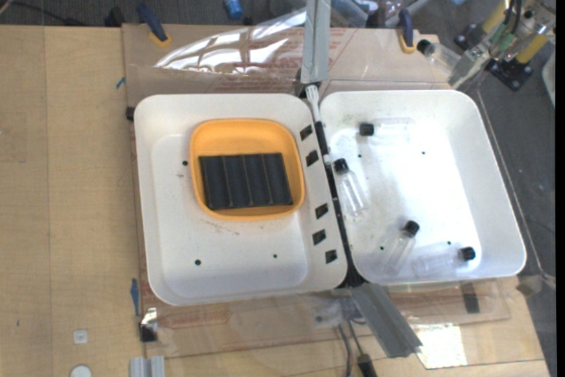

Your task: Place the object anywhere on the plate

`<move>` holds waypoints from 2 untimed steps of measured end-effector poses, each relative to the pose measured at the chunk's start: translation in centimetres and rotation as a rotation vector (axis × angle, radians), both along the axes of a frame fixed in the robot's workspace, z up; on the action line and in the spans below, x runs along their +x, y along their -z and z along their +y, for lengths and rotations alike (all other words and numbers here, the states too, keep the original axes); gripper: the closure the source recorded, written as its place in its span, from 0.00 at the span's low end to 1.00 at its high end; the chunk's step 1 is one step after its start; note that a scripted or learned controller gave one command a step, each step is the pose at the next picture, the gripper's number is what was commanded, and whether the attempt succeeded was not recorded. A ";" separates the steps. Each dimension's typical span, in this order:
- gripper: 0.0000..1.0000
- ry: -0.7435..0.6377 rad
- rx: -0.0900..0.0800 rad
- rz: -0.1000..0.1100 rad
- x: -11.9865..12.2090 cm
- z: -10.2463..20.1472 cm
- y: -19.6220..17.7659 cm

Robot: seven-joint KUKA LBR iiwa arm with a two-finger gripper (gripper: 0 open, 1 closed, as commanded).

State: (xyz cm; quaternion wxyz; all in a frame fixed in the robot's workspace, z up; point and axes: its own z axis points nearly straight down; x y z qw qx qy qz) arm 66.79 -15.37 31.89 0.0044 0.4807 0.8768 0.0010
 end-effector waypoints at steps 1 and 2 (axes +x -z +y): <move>1.00 -0.265 -0.004 -0.001 0.0 -4.6 -6.6; 1.00 -0.474 -0.006 -0.002 -0.8 -7.0 -11.9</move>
